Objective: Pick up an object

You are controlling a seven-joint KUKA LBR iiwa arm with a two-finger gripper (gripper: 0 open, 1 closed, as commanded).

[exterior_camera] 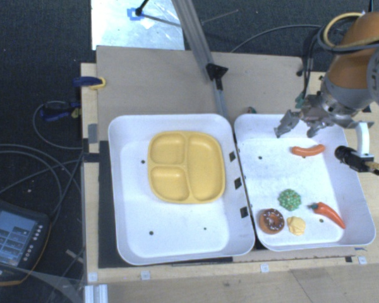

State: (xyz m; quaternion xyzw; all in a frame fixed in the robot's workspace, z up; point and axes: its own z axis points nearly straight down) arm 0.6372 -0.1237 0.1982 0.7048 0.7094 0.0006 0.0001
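Where bins sit, plywood bench point(158, 81), dark carpet point(31, 43).

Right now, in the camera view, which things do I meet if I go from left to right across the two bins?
Yellow plate → donut → green ball → sausage → carrot. I left out the small yellow piece, since it overlaps the green ball's position.

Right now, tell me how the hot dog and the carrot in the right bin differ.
The hot dog is one plain orange-red colour; the carrot is orange with a green top. The hot dog lies near the bin's far end, close under the hand; the carrot lies near the front right corner. The hot dog lies nearly crosswise with a slight curve; the carrot slants and tapers to a point. Both are slim toy foods lying flat in the right bin.
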